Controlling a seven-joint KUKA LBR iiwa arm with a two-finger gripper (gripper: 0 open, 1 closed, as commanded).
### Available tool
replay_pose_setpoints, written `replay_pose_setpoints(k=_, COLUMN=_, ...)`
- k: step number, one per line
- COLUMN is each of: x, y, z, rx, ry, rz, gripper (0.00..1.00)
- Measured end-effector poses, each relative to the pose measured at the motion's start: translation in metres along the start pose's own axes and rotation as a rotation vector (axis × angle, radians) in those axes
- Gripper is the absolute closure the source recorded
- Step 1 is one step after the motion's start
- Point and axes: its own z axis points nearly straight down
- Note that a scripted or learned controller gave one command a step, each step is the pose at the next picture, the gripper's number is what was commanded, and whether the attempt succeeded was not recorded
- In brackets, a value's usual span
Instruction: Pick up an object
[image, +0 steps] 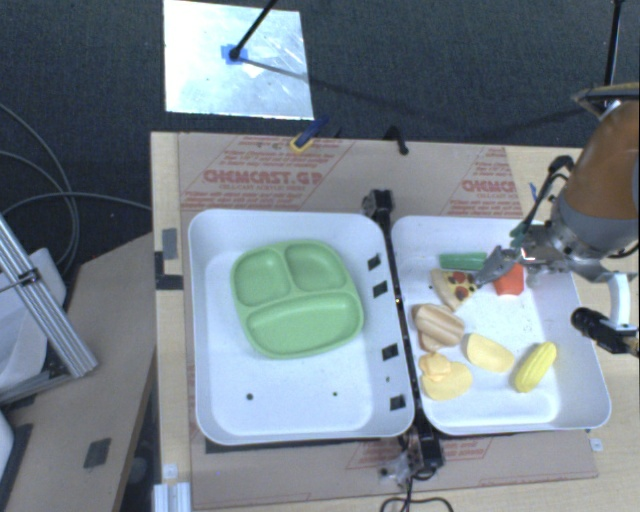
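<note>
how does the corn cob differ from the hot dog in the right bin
The corn cob is bright yellow; the hot dog is tan with a reddish-brown strip along it. The corn cob lies near the right bin's right wall, tilted steeply; the hot dog lies near the bin's left wall, closer to level. The hot dog sits close among other toy foods; the corn cob lies more apart. Both are small, elongated toy foods lying flat.

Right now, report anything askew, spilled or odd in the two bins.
Nothing spilled. The green divided plate sits slightly rotated in the left bin; the toy foods lie loosely scattered in the right bin.
</note>
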Motion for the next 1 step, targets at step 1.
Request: replay_pose_setpoints(k=1, x=0.0373, y=-0.0315, z=0.0878, rx=-0.013, ry=-0.003, rz=0.003, gripper=0.0)
